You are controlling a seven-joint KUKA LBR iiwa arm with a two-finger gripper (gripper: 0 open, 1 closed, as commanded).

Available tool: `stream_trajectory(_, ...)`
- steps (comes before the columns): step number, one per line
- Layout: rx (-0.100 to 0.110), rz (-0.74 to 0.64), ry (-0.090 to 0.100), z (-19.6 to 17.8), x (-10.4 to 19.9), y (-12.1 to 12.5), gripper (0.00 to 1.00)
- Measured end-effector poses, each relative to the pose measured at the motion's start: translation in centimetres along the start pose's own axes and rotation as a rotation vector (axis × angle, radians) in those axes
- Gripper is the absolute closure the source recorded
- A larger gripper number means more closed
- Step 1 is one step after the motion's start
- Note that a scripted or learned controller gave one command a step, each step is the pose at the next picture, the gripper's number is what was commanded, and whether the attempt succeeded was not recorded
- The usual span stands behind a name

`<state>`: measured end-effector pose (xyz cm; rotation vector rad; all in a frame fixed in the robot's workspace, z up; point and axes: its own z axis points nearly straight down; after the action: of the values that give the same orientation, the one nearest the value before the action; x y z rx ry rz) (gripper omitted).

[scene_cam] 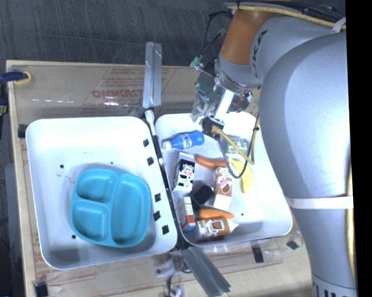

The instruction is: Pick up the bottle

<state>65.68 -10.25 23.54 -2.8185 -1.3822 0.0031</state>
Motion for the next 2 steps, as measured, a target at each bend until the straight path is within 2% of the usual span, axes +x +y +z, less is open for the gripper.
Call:
stream_trajectory(1, 0.001, -0.001, 0.0, 0.1, 0.0, 0.0, 0.0)
stream_trajectory(2, 0.004, -0.193, -0.002, 4.5, 1.7, -4.3, 0.0)
